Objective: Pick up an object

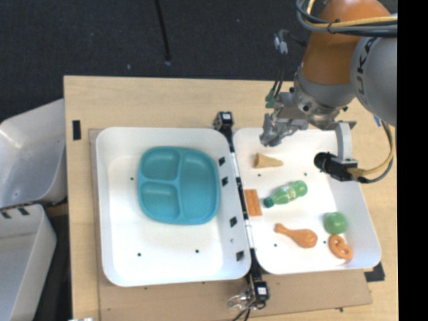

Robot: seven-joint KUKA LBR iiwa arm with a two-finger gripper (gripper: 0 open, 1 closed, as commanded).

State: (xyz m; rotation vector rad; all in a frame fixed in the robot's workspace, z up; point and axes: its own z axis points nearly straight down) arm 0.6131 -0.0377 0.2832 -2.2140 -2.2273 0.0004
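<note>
Task at early stage, nothing lifted. Hand [273, 136] hovers over back-left corner of right bin [358, 199], near tan wedge [267, 160]; hand state cannot tell. Wedge lies on bin floor. Descent, grasp, lift remain.

The gripper [273, 135] hung over the right bin's [358, 199] far-left corner, just above a tan wedge [267, 160]. A green bottle [286, 194], orange drumstick [297, 235], green ball [336, 222] and pretzel [340, 247] lay nearer. A teal divided plate [178, 184] sat in the left bin [120, 246].
</note>
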